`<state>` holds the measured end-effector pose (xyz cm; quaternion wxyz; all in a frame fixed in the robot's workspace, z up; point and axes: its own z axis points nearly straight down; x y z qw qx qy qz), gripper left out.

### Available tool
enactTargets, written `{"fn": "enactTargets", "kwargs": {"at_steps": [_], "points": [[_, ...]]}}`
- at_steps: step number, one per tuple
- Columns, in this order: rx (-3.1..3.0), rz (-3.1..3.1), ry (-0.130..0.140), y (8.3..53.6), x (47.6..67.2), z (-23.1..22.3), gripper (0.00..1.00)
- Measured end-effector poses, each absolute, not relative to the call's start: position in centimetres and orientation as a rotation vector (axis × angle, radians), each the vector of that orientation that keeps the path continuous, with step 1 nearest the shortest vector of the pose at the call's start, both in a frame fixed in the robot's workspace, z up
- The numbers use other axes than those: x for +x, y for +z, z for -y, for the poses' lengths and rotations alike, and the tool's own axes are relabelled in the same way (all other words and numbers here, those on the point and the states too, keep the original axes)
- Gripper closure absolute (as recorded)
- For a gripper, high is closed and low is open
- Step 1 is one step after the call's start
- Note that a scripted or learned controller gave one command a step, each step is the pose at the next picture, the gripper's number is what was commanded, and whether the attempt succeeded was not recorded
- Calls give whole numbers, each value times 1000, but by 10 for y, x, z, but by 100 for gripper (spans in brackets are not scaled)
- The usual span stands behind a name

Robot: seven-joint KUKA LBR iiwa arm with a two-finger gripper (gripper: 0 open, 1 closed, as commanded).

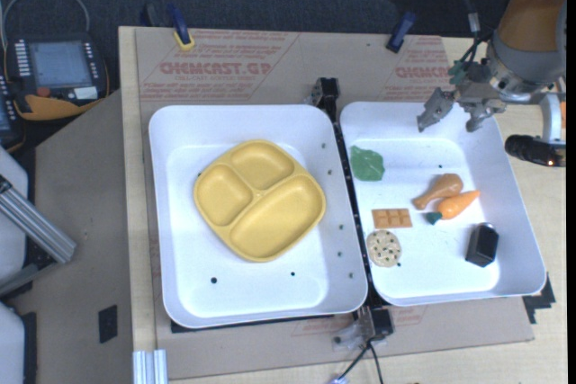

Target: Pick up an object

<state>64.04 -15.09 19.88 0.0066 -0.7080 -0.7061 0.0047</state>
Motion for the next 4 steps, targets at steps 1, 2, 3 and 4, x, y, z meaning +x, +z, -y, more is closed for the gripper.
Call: {"fn": "enactTargets", "kwargs": {"at_steps": [1,2,3,4], "points": [[-2221,2221,0,208,644,150,0],[-2217,2218,6,144,644,150,0],[-2218,2219,5,91,643,149,0],[-2222,2224,-1,105,645,149,100]]}}
